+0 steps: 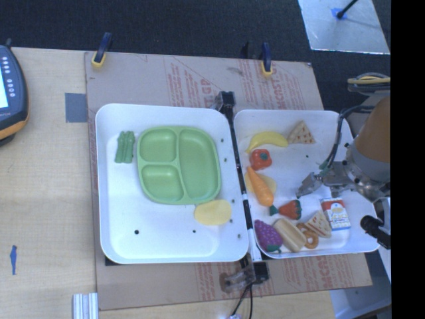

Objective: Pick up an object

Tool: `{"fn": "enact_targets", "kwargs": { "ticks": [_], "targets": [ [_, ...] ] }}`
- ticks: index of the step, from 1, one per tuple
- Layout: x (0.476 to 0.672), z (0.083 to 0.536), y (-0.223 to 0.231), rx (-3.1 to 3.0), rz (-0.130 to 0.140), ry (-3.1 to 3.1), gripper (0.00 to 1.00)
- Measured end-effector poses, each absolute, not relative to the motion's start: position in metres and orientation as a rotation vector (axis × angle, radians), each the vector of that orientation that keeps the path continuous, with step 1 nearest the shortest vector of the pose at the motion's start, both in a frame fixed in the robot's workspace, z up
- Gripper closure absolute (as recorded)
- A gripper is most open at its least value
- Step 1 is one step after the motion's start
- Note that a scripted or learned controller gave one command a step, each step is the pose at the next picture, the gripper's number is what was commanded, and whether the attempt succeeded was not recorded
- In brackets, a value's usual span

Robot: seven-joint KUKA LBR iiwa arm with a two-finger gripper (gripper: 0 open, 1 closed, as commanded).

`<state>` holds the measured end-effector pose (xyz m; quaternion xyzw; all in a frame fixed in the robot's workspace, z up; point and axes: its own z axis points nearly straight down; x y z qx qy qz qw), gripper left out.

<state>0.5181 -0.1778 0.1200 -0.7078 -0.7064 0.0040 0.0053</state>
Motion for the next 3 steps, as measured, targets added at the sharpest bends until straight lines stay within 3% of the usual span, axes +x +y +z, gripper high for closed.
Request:
{"fn": "enact_targets", "kwargs": {
  "ticks": [1, 2, 3],
  "targets": [
    [0.499, 0.090, -0.123, -2.206, 0.005, -2.224, 0.00],
    [0.501, 0.102, -0.127, -2.210, 0.006, -2.228, 1.00],
    [0.537, 0.197, -0.064, -2.213, -0.011, -2.236, 1.00]
  ]
}}
